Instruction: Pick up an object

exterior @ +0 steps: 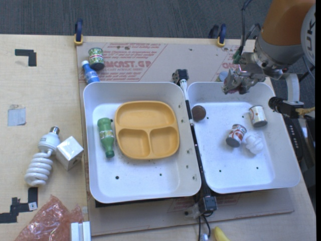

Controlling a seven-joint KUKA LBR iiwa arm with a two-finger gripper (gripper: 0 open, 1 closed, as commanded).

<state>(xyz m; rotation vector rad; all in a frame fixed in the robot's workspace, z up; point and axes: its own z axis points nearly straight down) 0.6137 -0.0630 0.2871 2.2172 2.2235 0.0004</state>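
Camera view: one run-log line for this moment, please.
claw: above right bin's far rim | held: nothing seen | right bin: two cans, brown ball | left bin: yellow tray, green bottle

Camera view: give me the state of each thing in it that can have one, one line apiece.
Gripper: above right bin's far rim, holding nothing visible.
Green bottle: lying flat in left bin, beside tray.
Yellow tray: right way up, compartments bare.
Two cans: tipped over in right bin.
Brown ball: resting by right bin's left wall.
Bulb: lying outside bins.
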